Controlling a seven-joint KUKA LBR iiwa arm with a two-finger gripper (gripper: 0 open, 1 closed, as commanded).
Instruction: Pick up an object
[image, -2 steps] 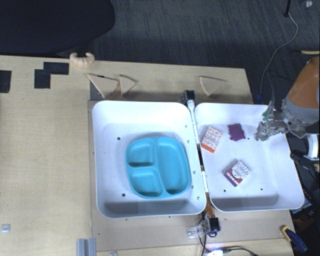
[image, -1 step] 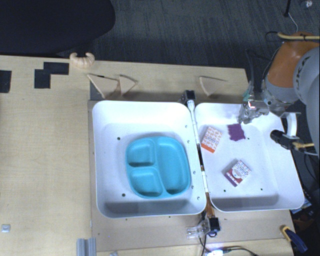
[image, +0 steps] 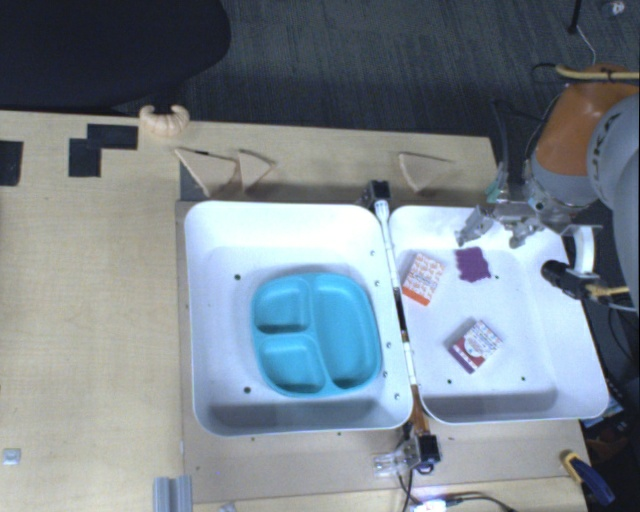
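Note:
The right bin (image: 560, 390) holds three small things. An orange and white packet (image: 422, 277) lies near its left wall. A purple piece (image: 473, 265) sits just right of that packet. A dark red and white packet (image: 474, 345) rests nearer the front. My gripper (image: 497, 228) hangs over the bin's back part, just above and right of the purple piece. Its fingers are spread apart with nothing between them.
The left bin (image: 215, 300) carries a blue divided tray (image: 315, 332). A black and white divider bar (image: 392, 270) runs between the two bins. The grey arm with its orange band (image: 570, 135) comes in from the right over the back right corner.

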